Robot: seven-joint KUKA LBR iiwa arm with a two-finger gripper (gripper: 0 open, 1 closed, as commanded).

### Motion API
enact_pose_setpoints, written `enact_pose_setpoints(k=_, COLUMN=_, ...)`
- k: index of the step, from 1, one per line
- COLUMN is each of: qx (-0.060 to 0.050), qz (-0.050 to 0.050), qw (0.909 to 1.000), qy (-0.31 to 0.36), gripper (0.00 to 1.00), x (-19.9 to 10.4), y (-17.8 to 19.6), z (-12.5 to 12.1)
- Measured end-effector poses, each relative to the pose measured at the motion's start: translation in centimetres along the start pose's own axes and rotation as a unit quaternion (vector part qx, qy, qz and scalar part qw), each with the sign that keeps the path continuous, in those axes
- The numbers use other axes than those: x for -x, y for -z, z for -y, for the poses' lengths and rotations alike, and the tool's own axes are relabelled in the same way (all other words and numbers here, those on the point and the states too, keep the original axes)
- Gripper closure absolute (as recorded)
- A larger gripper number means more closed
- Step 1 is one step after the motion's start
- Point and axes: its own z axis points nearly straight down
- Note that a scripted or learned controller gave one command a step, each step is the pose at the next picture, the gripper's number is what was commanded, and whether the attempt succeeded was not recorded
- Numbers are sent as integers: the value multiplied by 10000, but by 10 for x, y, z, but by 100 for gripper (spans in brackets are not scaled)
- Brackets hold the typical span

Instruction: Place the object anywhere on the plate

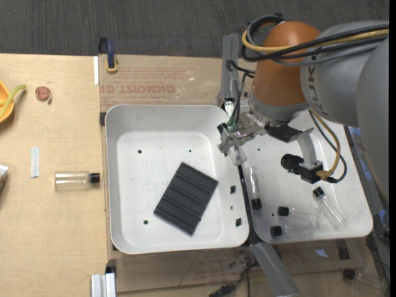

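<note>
From above, the arm point(322, 67) reaches in from the right, its gripper point(234, 142) hanging over the seam between the two bins; whether it is open or closed cannot be told. The dark ridged plate point(186, 198) lies tilted in the left bin point(124, 166). In the right bin point(352, 224), clear black-capped vials lie: one point(252, 187) just below the gripper, another point(328, 207) nearer the right. A further vial point(75, 179) rests on the bench, left of the bins.

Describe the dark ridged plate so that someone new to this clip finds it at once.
Start at the left white bin. The plate lies flat on its floor, right of centre and turned at a slant. It is a dark grey ridged rectangle, far bigger than the small black dots around it.
</note>
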Motion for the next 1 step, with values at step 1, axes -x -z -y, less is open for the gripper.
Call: enact_pose_setpoints(k=1, qx=1, qz=2, qw=10000, qy=-13, gripper=100, x=-134, y=86, z=-49)
